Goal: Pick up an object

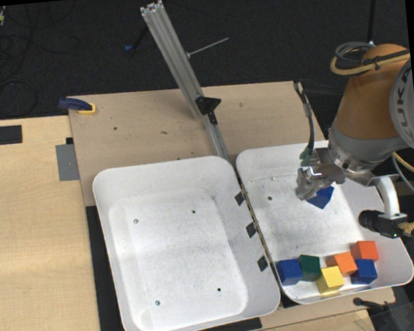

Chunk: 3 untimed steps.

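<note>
Item: arm w/ gripper point(313, 184), over right bin point(280, 162), upper-mid area.
Gripper state: closed on blue block point(321, 197); block poked out below and right of the fingers, tilted on a corner, apparently clear of the bin floor, though the slant view made the gap hard to confirm.
Other contents, right bin, near front wall: blue cube point(289, 271), green cube point(309, 266), yellow cube point(330, 279), orange cube point(345, 262), red cube point(366, 250), second blue cube point(363, 272). All bunched, touching or just beside one another, well apart from the gripper.
Left bin point(114, 189): no blocks seen.
Bench point(144, 127): both bins side by side; metal post point(178, 61) leaned in behind them.
Step, est.: grasp made, lift under way or about to start.
Next move, est.: straight rise, grip kept firm; hold looked off-centre, so block could twist or slip. Avoid swinging toward the bin wall.
</note>
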{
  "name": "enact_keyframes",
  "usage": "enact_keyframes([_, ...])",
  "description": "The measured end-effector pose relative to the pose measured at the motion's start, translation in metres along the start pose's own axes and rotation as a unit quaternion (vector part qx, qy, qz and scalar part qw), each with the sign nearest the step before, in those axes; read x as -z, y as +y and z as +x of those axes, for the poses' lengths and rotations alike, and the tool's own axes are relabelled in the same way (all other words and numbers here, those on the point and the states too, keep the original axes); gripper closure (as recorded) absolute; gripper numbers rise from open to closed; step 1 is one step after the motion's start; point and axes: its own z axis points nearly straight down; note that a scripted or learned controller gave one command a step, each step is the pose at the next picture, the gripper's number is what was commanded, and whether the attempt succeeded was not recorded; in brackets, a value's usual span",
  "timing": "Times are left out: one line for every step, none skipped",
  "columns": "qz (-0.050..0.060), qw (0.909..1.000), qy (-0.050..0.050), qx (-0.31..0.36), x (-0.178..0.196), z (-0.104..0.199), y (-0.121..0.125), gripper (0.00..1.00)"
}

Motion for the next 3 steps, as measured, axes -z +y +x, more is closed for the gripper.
enact_keyframes([0.001,1.0,0.0,0.0,-0.009,0.051,0.013,1.0])
enact_keyframes([0.001,1.0,0.0,0.001,-0.013,0.106,0.023,1.0])
enact_keyframes([0.0,1.0,0.0,0.0,-0.01,0.152,0.04,1.0])
